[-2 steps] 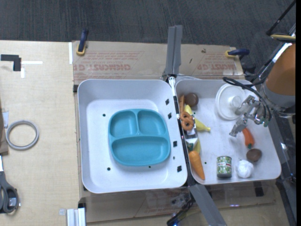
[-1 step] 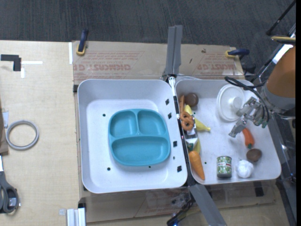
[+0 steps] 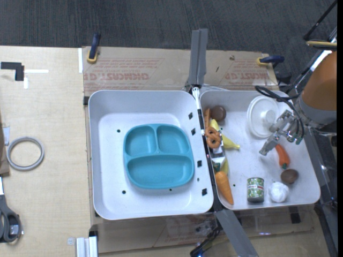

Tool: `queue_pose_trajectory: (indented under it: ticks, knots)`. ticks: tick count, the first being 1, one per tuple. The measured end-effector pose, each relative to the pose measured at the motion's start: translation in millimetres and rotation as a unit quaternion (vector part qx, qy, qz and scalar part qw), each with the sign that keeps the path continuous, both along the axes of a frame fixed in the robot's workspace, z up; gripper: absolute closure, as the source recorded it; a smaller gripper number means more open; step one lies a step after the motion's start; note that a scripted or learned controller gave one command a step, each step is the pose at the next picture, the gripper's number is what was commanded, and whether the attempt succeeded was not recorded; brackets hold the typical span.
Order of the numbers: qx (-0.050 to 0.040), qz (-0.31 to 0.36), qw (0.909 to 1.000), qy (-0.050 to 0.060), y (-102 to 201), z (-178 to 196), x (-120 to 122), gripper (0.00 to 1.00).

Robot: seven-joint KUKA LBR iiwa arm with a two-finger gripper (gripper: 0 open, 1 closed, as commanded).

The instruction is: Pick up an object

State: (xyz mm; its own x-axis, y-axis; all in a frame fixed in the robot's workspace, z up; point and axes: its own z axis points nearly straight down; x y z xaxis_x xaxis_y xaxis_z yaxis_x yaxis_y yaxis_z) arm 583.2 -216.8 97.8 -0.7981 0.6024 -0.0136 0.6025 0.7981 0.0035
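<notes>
Orange carrot [image 3: 282, 156] lies lengthwise toward upper left beside the tool [image 3: 269, 145], whose state seems unclear.

Two white bins side by side on a bench. Left bin [image 3: 102, 143]: a blue divided plate [image 3: 158, 156], centred. Right bin [image 3: 308, 194]: gripper [image 3: 270, 142] low over the floor, beside a white bowl [image 3: 262, 115] and a small carrot [image 3: 282, 155]. Along the bottom, a larger carrot [image 3: 224, 187], green-labelled can [image 3: 255, 189], white ball [image 3: 278, 191], brown lump [image 3: 289, 176]. By the divider, a pretzel [image 3: 213, 138], banana [image 3: 228, 142], brown ball [image 3: 217, 113]. On the bench's left, a grey ring [image 3: 23, 153].
</notes>
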Motion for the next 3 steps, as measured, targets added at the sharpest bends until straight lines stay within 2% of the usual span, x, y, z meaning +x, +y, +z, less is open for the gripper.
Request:
queue_pose_trajectory:
  ticks: [2,3]
  knots:
    - [0.0009,-0.023,0.9997,-0.001,20,0,-12,0.0]
    - [0.0027,-0.101,0.9948,-0.002,19,0,-29,0.0]
